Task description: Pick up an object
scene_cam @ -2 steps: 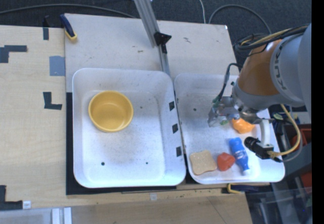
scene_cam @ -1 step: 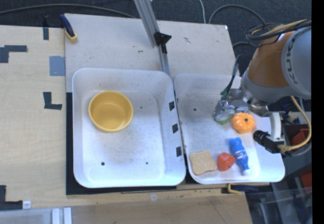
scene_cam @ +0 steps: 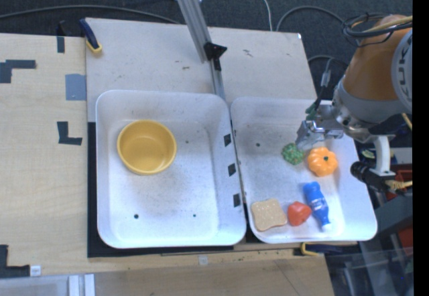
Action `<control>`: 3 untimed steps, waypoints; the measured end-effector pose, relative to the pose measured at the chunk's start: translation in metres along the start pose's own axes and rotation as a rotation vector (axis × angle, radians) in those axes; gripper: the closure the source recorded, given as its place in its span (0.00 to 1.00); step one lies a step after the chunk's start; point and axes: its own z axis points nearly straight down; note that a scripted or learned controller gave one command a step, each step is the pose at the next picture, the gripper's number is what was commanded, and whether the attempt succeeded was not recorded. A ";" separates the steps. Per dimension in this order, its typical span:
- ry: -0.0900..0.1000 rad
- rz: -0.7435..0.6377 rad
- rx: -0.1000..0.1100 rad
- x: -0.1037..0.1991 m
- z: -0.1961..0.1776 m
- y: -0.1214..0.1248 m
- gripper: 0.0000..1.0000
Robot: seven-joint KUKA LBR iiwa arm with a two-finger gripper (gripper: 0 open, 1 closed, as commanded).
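two white bins side by side on the bench. left bin (scene_cam: 110, 221) has exactly one thing in it, a yellow bowl (scene_cam: 147, 146), sitting upright toward its left half with the opening facing up.

right bin (scene_cam: 268, 120) has five things, one of each: a small green lumpy piece (scene_cam: 292, 153), an orange pumpkin-looking thing (scene_cam: 322, 162) just right of it, a blue bottle (scene_cam: 316, 204), a red piece (scene_cam: 298, 213) and a slice of toast (scene_cam: 268, 214).

the blue bottle is the only one with a real long axis. it's lying flat, running from upper left to lower right, and the paler end points at the near right corner of the bin. the red piece sits right against its left side, toast just left of that, lying flat along the near wall.

the gripper (scene_cam: 310, 138) is down in the right bin, just above the green piece and close to the pumpkin. can't tell how far apart its fingers are, and i can't see anything caught between them, so the green piece looks like it's resting on the bin floor
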 end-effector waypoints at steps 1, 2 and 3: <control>0.001 -0.001 0.002 0.000 -0.026 0.001 1.00; 0.003 -0.006 0.006 0.052 -0.029 -0.008 1.00; 0.003 -0.005 0.007 0.103 -0.017 -0.015 1.00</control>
